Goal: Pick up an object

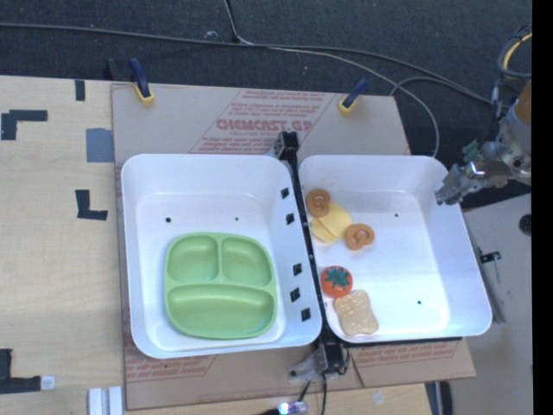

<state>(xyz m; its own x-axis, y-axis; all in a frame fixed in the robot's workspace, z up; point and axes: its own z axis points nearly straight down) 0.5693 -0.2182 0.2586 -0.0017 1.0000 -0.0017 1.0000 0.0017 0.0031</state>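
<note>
We find the claw (455, 184) at the three o'clock edge of the right bin (432, 258), hovering over its rim with nothing in it; how wide it stands we cannot tell. The candidate objects cluster toward the nine o'clock side of that bin: a small brown ring (318, 201), a yellow piece (332, 225) just beside it, a second brown ring (359, 236), a red tomato-like toy (337, 280) and a tan bread-shaped piece (356, 313). We judge them light, stiff play food, somewhat slippery; the bread piece offers the broadest flanks to pinch. The left bin (147, 197) holds a green divided tray (220, 285). On the cardboard sheet (259, 124) at twelve o'clock we read "CHEMCAST GP".
</note>
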